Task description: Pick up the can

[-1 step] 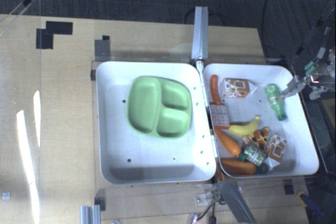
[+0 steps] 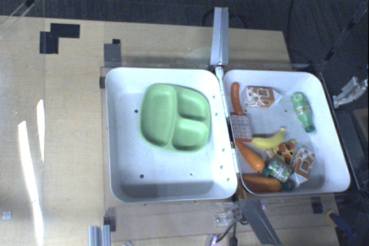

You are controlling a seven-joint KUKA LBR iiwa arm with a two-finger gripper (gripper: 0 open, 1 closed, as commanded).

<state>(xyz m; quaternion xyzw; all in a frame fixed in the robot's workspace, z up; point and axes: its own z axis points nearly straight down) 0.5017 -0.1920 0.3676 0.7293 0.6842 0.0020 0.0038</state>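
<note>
— Two white bins, then? Start with the big things.

— Yes. Taking the banana [image 2: 268, 140] as the mark: the left bin [image 2: 124, 173] lies well to its left, and the right bin [image 2: 324, 129] is the one the banana lies in. A green divided plate [image 2: 176, 117] sits in the left bin, well left of the banana.

— And the smaller things?

— An orange carrot [image 2: 251, 156] lies just below-left of the banana, with a second orange piece [image 2: 262, 183] further below. A red sausage [image 2: 235, 98] lies above-left of the banana, and a printed packet [image 2: 259, 96] is straight above it. A green bottle [image 2: 302, 112] lies up to the banana's right.

— Where is the can?

— The can [image 2: 277, 170] lies just below the banana, on its side as far as I can judge, crowded between the carrot and another small packet [image 2: 304, 162].

— Is the gripper apart or together?

— I cannot tell
</note>
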